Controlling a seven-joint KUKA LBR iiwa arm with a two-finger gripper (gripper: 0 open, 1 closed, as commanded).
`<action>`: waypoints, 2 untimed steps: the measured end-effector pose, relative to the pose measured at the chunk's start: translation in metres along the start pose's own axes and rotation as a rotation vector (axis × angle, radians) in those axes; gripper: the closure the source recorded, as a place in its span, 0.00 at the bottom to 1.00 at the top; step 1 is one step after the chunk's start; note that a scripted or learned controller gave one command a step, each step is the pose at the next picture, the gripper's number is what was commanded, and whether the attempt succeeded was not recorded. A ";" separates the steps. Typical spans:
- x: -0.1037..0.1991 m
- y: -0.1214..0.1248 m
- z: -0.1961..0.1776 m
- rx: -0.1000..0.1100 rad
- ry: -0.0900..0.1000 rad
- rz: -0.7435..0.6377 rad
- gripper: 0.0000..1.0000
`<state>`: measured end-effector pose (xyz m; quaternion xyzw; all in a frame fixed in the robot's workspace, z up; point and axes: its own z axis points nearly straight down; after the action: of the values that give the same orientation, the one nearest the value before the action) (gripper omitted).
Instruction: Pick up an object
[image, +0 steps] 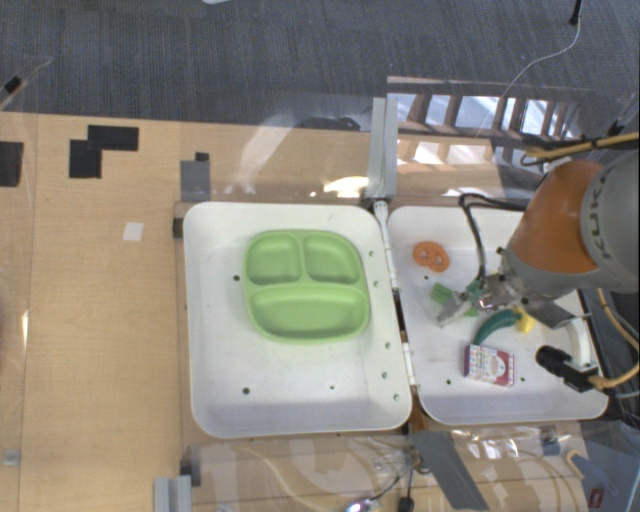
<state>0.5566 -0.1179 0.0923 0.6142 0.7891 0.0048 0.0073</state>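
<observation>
The right bin (440, 395) holds several small objects. An orange round piece (432, 256) lies near its back left. A small green piece (443, 294) sits at the middle left. A teal curved object (496, 324) with a yellow bit (523, 322) beside it lies just right of the centre. A pink and white box (489, 364) rests toward the front. My gripper (470, 300) is low over the middle of this bin, its tip right next to the green piece. The arm's orange band (560, 225) rises behind it and hides the bin's right part.
The left bin (215, 385) carries a green divided plate (304, 284) in its middle. A metal divider (398, 320) runs between the two bins. Black cables (565, 368) hang at the right bin's front right corner.
</observation>
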 end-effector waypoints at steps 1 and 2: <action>0.002 0.003 -0.012 -0.006 0.003 -0.001 1.00; 0.002 0.003 -0.012 -0.006 0.003 -0.001 0.00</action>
<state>0.5592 -0.1148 0.1043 0.6138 0.7894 0.0080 0.0081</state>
